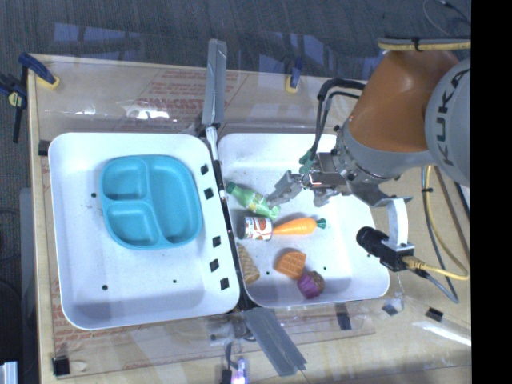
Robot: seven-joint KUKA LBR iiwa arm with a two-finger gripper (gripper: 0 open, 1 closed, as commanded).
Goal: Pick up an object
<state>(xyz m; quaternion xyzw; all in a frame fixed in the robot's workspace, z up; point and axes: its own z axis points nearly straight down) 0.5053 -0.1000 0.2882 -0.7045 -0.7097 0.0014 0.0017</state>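
Gripper (286, 189) jaws, you can see, stand apart and hold nothing, poised in the right bin (352, 288) just above the carrot (294, 227), with the green bottle (250, 198) left of them.

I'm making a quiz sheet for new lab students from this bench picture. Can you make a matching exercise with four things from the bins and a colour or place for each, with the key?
Things
1. divided plate
2. carrot
3. bottle
4. small can

Descriptions
A. green, lying tilted just above the can
B. orange with a green top, lying on its side in the right bin
C. light blue, in the left bin
D. white and red, beside the carrot's blunt end, near the divider

Pairs: 1-C, 2-B, 3-A, 4-D
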